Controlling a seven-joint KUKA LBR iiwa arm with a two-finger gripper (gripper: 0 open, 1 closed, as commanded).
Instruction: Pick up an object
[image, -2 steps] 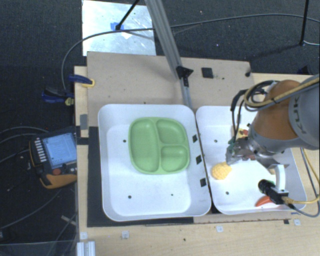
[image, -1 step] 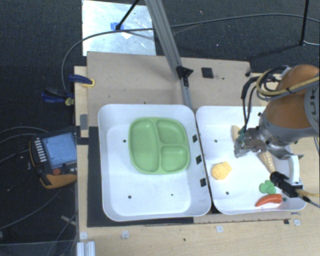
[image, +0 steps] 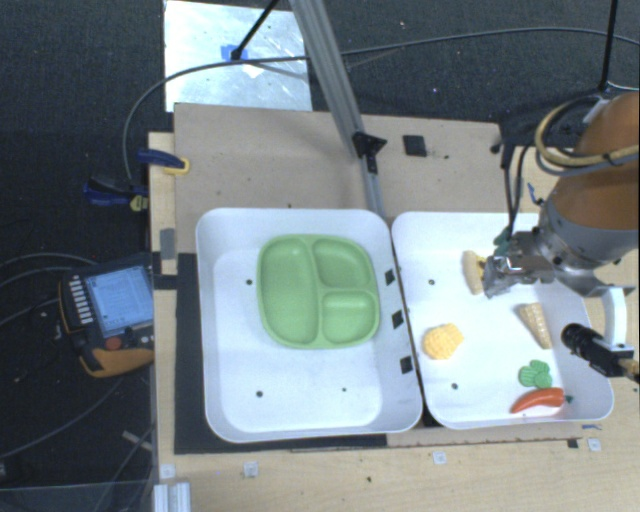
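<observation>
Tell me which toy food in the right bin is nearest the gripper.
The pale yellow piece, right beside the gripper; the cone, corn, greens and sausage lie farther off.

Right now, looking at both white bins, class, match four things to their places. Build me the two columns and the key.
Things:
1. green divided plastic plate
2. yellow corn-like toy
3. red sausage-shaped toy
4. gripper

Places:
A. right bin, near corner
B. left bin
C. right bin, beside the divider
D. right bin, far half, next to a pale yellow piece

Pairs: 1-B, 2-C, 3-A, 4-D
</observation>
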